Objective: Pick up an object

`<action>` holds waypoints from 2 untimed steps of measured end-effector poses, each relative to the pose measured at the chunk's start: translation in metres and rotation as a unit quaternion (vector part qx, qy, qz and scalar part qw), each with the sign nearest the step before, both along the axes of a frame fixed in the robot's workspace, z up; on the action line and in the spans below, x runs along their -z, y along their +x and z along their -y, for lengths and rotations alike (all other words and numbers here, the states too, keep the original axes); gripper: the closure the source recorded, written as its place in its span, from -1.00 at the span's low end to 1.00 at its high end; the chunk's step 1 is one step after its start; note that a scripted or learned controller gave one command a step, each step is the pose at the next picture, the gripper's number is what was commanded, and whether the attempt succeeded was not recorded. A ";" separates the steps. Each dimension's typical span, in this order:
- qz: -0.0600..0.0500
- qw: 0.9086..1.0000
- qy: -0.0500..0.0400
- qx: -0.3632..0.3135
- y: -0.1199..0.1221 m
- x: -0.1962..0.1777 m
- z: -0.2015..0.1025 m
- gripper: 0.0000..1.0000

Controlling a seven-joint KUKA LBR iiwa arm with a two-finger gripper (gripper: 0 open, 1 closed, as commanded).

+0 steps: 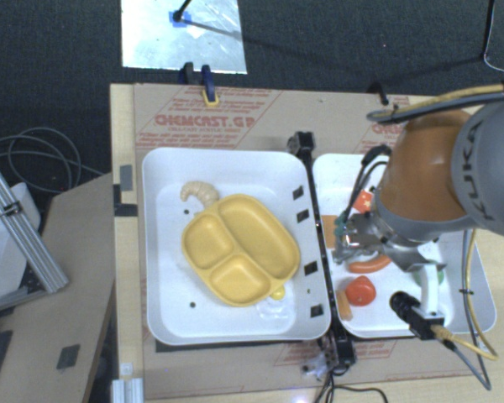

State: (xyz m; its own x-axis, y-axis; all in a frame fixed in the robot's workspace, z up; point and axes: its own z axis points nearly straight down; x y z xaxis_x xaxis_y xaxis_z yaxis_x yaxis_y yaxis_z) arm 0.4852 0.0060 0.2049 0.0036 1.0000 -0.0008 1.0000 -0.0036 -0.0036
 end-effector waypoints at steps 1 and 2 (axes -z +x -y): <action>0.010 1.000 0.000 -0.003 0.013 -0.133 0.034 1.00; 0.013 1.000 0.000 -0.003 0.001 -0.338 0.059 1.00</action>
